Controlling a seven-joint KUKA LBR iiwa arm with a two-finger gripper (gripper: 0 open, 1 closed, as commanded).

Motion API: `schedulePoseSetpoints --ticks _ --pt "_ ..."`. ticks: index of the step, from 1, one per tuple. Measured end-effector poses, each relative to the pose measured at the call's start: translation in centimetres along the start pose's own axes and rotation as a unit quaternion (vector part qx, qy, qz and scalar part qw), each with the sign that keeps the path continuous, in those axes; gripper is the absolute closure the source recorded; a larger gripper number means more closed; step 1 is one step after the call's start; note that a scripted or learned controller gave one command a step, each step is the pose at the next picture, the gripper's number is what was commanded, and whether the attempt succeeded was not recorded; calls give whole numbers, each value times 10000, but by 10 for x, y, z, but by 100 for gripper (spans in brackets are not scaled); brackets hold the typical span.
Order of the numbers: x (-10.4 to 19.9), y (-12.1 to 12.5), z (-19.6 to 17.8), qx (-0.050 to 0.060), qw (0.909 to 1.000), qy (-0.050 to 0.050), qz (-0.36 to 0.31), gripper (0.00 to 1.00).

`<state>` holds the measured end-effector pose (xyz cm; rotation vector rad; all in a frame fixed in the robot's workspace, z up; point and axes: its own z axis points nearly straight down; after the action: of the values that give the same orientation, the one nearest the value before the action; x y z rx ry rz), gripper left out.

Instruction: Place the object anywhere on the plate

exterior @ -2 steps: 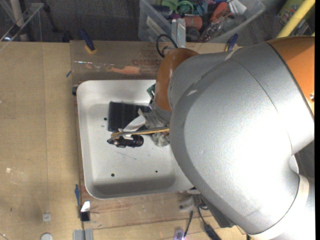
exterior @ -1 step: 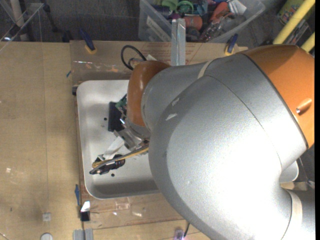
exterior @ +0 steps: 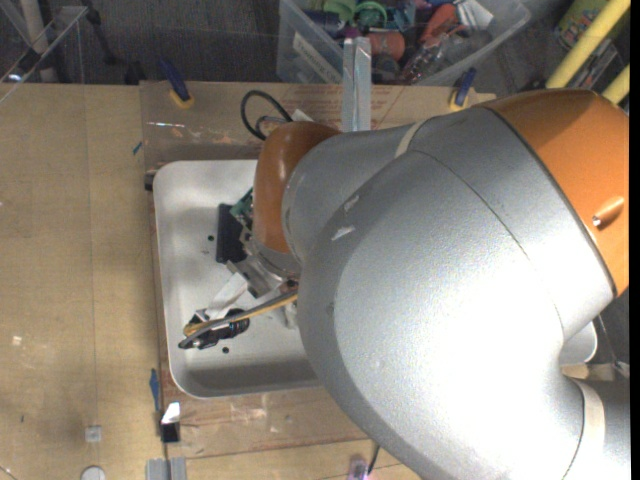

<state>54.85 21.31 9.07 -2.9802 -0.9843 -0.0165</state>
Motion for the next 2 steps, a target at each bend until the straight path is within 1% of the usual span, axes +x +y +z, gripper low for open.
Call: schedulePoseSetpoints --ticks 1,2 --pt "73 68 -42 9 9999 -59 -96 0" --pt "37 14 -4 -12 9995 6 319 0"
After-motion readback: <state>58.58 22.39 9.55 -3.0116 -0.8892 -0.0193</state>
